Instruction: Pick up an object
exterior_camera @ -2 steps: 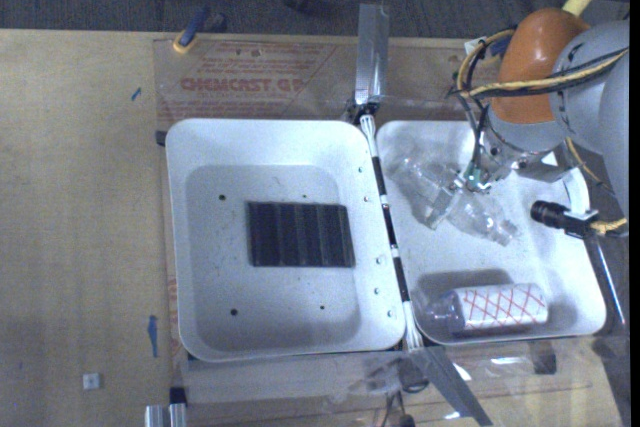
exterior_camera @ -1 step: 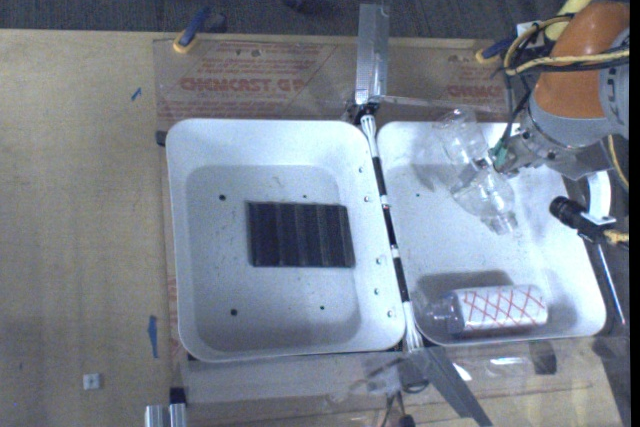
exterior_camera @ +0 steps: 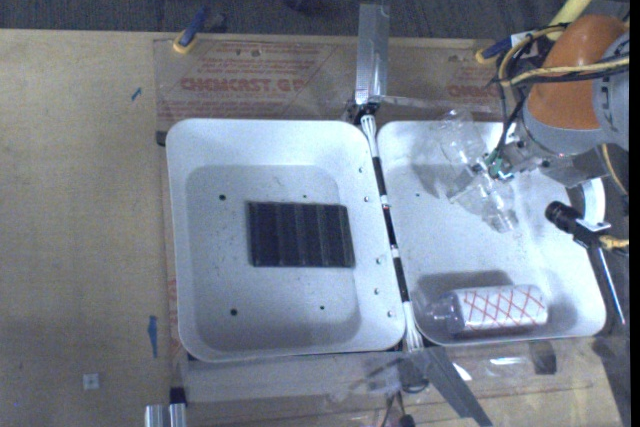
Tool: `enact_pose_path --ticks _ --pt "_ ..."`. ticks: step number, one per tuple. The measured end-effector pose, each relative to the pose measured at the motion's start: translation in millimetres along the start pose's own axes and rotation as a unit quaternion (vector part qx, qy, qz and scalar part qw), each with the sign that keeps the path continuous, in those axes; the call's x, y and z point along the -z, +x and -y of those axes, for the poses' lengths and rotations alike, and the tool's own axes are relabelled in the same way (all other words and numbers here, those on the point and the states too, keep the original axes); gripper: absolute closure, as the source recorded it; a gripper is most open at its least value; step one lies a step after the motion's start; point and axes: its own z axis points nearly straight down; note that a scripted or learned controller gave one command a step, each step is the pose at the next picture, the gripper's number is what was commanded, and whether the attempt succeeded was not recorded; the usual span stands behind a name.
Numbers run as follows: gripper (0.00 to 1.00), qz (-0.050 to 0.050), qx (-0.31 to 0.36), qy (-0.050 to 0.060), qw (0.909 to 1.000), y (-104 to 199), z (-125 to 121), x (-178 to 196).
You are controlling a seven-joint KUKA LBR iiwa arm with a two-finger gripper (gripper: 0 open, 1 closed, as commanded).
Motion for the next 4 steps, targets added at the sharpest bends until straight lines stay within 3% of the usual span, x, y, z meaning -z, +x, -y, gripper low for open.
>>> enact_pose_path --ticks 1,2,3,4 --pt "0.0 -0.002 0.023 -0.001 0.9997 -7.8 -0.6 -0.8" --pt "1.0 0.0 0.023 -0.002 0.9997 -8.6 -1.7 9.5" --pt "1.0 -0.009 -0.043 0.011 0.999 24.9 -44.2 70.4" --pt "1.0 -0.009 -0.031 0.011 0.9994 65.2 -77.7 75.7"
